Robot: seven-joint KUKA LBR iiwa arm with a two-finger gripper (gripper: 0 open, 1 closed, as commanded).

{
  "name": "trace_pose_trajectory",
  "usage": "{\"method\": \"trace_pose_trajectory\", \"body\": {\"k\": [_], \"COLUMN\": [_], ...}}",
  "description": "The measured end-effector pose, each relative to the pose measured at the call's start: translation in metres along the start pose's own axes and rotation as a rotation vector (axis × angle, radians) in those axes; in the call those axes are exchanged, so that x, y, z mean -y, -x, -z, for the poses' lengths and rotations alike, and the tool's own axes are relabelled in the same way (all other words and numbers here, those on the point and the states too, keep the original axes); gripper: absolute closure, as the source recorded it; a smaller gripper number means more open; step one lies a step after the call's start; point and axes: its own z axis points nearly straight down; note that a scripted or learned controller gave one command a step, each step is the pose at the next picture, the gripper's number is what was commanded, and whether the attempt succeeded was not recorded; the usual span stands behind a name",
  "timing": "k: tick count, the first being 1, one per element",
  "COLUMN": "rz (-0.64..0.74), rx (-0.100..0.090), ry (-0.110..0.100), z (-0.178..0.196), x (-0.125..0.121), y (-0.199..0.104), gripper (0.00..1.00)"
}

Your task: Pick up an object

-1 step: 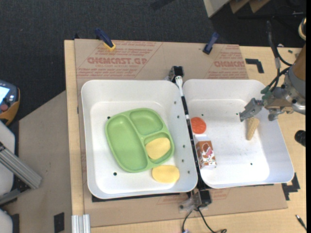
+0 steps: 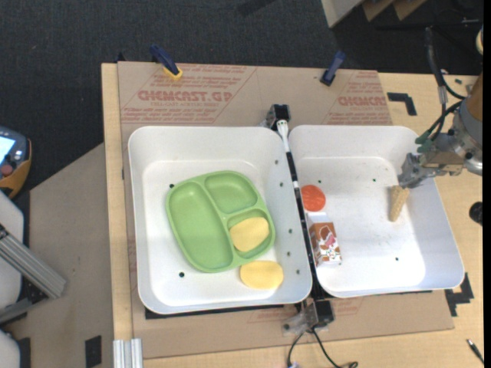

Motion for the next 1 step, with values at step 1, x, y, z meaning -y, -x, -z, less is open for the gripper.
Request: {"method": "trace_pose_trajectory", "body": {"k": [1], "rz": [0.007], "rx": [0.0], "ry": [0.015], "z": [0.1383], "x": [-0.0065], "y": [-0.0497], "gripper": [1.0]}}
